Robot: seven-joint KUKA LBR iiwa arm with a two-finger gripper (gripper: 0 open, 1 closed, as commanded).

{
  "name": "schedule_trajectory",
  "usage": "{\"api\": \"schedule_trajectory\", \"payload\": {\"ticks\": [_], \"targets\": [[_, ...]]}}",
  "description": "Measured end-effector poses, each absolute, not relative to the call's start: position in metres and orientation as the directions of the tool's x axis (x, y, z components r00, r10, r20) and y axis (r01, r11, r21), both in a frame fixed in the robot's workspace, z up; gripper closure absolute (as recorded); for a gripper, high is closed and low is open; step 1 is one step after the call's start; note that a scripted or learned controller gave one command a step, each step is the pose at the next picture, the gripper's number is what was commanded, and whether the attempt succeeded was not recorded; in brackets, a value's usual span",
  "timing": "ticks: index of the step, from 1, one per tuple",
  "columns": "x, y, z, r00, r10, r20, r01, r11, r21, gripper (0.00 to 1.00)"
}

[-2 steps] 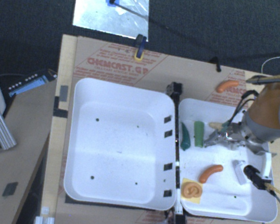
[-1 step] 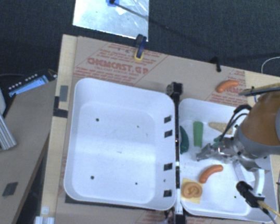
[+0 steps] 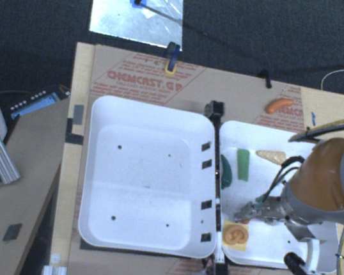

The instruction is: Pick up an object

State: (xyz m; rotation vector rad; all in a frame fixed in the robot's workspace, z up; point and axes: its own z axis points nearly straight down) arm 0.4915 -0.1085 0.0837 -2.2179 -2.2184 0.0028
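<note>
Right now the gripper (image 3: 247,212) hangs low in the right bin (image 3: 270,253); whether its jaws are wide or closed I cannot tell. The orange pastry-like toy (image 3: 235,235) lies just below it toward the bin's near wall, squarish, no clear long axis.

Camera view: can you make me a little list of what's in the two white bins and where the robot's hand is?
left bin: nothing seen inside
right bin: holds the objects
green block: upper part of right bin
dark green piece: beside the divider
tan piece: right of the green block
orange pretzel-like toy: lower left corner
end effector: just above that toy
orange sausage-like toy: on the bench, outside the bins
</note>
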Motion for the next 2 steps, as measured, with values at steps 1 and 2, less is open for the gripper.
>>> {"api": "schedule_trajectory", "payload": {"ticks": [1,2], "targets": [[0.496,-0.110,0.095,-0.002,1.000,0.000,1.000,0.002,0.003,1.00],[0.544,-0.083,0.084,-0.007,1.000,0.000,1.000,0.007,0.004,1.00]]}}
